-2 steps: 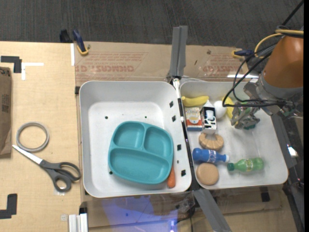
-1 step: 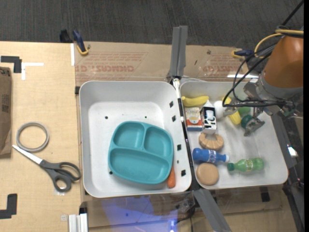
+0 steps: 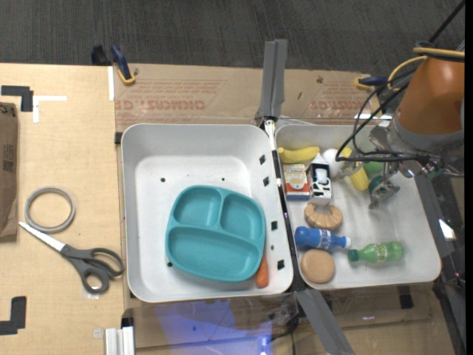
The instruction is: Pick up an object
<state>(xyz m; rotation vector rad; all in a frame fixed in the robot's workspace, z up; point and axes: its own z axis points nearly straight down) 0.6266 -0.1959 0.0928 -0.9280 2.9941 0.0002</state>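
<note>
Arm enters at upper right of the frame, its body cut off by the edge. Gripper (image 3: pixel 383 189) hangs over the right bin (image 3: pixel 421 272); whether it is parted or closed cannot be told. Beside it, a yellow-green object (image 3: pixel 360 176) is partly hidden by cables. An orange item (image 3: pixel 262 274) is half concealed under the teal tray (image 3: pixel 216 232) in the left bin (image 3: pixel 148 198).

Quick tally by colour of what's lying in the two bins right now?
Teal: 1, divided plastic plate
Orange: 1, carrot
Yellow: 1, banana
Blue: 1, bottle
Green: 1, bottle
Tan: 2, round cookie, round bun
Total: 7
</note>
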